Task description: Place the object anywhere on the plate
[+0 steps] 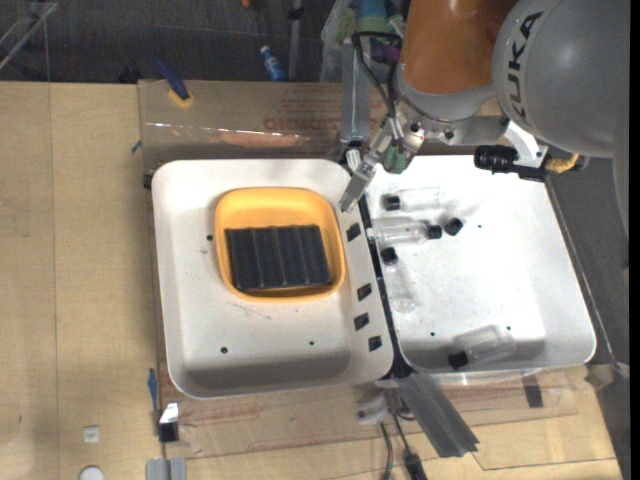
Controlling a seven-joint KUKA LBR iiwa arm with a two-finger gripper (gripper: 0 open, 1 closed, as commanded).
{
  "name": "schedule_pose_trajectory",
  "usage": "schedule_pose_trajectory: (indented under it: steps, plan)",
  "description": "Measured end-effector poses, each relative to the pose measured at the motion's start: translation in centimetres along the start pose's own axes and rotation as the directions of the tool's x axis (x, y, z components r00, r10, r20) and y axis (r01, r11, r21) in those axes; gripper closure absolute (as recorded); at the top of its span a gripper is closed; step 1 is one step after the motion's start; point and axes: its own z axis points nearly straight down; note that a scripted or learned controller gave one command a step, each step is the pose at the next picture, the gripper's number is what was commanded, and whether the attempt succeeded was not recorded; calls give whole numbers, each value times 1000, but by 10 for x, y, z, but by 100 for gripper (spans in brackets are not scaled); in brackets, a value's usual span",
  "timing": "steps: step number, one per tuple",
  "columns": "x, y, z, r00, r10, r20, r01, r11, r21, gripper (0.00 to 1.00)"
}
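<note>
While the grey arm (560, 58) reaches in from the right side of the view, its gripper (360, 178) hangs over the far end of the wall between the two white bins. The gripper is seen at a slant and partly blurred, so it cannot be told whether it is wide or narrow, and nothing can be seen held in it.

The left bin (185, 288) holds an orange plate (275, 204) with rounded corners. A dark block (278, 258) with ridges along its top lies flat on this plate, toward the plate's near side. The block is inside the rim and well apart from the gripper.

The right bin (530, 278) holds several clear tubes with black caps. Two of them (408, 232) lie near the dividing wall, just beside each other, and one more tube (487, 346) lies close to the near edge of that bin. Small black clips (360, 293) sit in a row along the dividing wall. Both bins stand on a light wooden bench (70, 248).
</note>
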Motion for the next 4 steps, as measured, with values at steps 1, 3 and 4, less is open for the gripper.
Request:
schedule_pose_trajectory:
  steps: [1,3,4]
  plan:
    - [8,9,7,1000,5,-5,-5,1000,2,0]
    - [27,21,6,932,-363,-5,363,932,-1,0]
    - [5,16,29,871,-490,-5,490,871,-1,0]
